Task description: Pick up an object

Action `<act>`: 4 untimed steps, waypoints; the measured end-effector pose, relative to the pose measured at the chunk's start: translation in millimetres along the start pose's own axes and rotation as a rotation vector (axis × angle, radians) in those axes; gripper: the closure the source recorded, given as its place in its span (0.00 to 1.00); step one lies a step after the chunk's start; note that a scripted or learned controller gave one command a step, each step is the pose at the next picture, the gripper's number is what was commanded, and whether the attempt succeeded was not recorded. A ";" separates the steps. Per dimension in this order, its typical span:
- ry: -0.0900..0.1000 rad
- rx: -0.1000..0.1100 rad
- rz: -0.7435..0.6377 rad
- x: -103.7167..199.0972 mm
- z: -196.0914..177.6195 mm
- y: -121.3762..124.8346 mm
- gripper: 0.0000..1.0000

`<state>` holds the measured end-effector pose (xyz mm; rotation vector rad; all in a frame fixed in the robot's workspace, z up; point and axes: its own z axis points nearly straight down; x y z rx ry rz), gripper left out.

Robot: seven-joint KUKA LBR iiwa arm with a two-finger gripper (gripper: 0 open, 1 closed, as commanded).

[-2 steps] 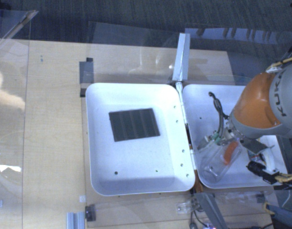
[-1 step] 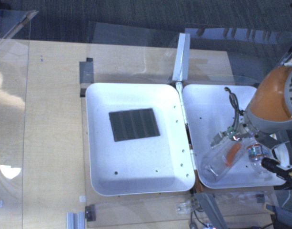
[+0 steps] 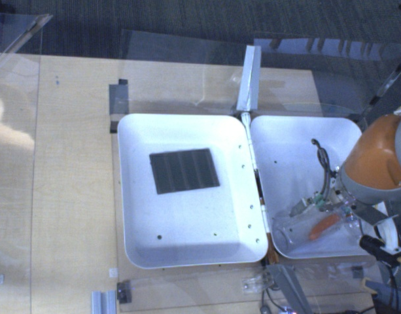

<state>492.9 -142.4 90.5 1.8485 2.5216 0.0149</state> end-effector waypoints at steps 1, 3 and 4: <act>0.002 0.009 -0.026 -19.3 -28.2 -9.2 0.00; -0.017 -0.009 -0.029 -65.2 -5.6 -17.0 0.00; -0.005 -0.004 -0.046 -17.6 -1.1 54.2 0.00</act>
